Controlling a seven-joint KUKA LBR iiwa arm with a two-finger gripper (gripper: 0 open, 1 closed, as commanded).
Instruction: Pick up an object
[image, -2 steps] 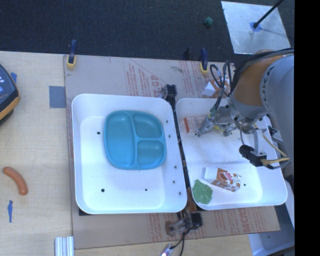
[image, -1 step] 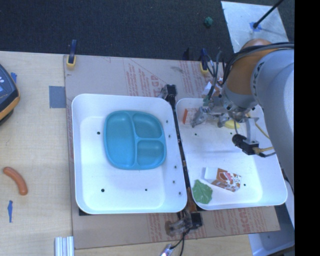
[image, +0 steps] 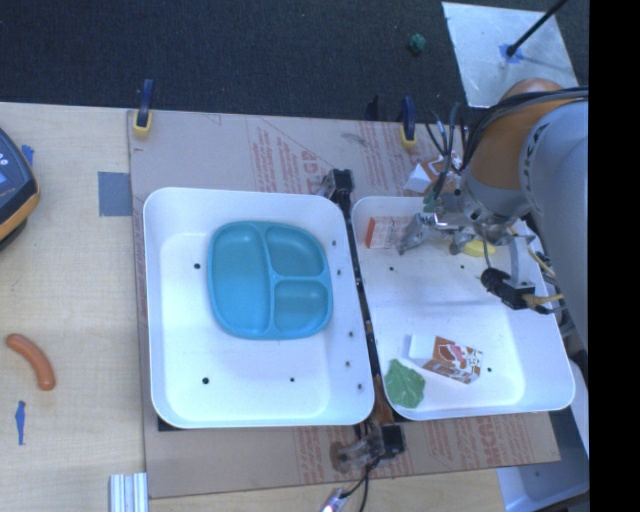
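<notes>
The gripper (image: 418, 236) is being held low over the far end of the right bin (image: 520, 395), its arm (image: 535, 150) reaching in from the right. How wide the jaws are standing cannot be told. A small orange-and-white packet (image: 372, 233) is lying just left of the jaws, near the bin wall. Well toward the near end from the jaws, a printed carton (image: 447, 359) and a green piece (image: 404, 384) are resting close together. In the left bin (image: 170, 300), a blue divided plate (image: 270, 279) is sitting, well left of the jaws.
</notes>
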